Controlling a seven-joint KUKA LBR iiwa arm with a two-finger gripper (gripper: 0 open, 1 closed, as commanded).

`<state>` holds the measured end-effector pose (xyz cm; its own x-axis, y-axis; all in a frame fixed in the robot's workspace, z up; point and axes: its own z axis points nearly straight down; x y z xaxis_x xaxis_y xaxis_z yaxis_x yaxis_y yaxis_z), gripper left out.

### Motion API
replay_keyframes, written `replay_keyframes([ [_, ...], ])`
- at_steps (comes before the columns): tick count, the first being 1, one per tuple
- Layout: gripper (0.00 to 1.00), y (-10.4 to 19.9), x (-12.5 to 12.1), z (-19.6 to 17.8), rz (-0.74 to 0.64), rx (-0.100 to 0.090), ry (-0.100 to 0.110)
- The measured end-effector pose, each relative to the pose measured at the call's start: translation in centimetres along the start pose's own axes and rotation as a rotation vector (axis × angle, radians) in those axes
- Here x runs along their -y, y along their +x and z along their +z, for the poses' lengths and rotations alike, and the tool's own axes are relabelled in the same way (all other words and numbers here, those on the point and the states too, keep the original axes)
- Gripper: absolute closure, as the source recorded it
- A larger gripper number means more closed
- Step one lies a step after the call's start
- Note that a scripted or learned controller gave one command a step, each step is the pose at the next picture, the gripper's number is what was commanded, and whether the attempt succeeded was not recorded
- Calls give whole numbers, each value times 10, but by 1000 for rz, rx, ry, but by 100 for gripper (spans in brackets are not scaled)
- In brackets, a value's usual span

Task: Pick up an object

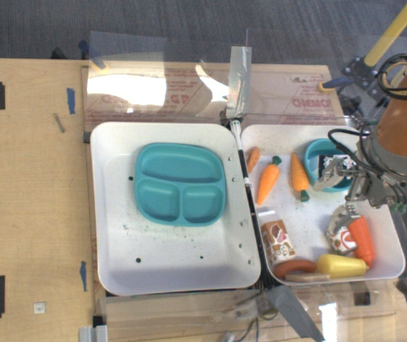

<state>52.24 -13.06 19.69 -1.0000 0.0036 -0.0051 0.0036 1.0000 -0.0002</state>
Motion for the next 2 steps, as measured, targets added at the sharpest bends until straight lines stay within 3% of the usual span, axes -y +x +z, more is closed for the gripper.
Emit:
replay_keyframes([
  [1, 0, -83, -12, 69, -190, -2, -3],
  [2, 0, -105, -26, 108, -251, 6, 1],
])
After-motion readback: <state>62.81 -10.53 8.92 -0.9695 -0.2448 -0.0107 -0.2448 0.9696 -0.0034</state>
